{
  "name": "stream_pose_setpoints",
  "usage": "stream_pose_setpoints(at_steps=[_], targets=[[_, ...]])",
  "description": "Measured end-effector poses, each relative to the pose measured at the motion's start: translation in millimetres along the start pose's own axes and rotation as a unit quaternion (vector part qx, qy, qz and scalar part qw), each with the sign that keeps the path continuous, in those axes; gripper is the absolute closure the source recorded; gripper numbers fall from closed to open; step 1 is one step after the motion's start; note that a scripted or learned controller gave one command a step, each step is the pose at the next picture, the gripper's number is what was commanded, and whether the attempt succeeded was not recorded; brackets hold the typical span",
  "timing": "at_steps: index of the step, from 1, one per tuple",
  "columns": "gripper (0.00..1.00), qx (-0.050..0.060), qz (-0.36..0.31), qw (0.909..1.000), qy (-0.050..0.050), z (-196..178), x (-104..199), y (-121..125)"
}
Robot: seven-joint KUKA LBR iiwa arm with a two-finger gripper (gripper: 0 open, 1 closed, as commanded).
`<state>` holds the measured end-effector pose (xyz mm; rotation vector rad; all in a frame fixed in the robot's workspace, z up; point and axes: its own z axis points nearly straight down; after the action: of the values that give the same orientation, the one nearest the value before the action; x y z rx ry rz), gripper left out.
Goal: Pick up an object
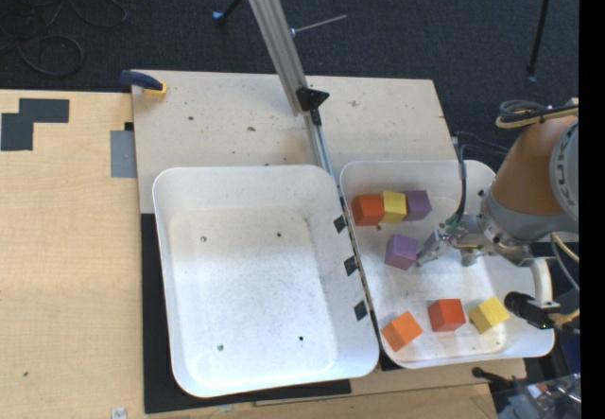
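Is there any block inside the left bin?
No: all the blocks, such as the orange block, lie in the right bin.

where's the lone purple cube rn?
The lone purple cube lies in the right bin, near its middle, just below the red, yellow and purple row, with the hand right beside it on the camera view's right.
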<state>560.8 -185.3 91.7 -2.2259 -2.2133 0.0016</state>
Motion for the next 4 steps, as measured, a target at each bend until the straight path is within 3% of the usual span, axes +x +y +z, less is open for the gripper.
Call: stream_pose_setpoints(at_steps=[1, 3, 4], targets=[[1.0, 0.0, 0.003, 1.0, 0.0, -9.8, -1.0, -0.4], [1.0, -0.003, -0.004, 1.0, -0.001, -115.5, -18.1, 11.7], [1.0, -0.001, -0.003, 1.0, -0.001, -132.9, -19.4, 11.6]])
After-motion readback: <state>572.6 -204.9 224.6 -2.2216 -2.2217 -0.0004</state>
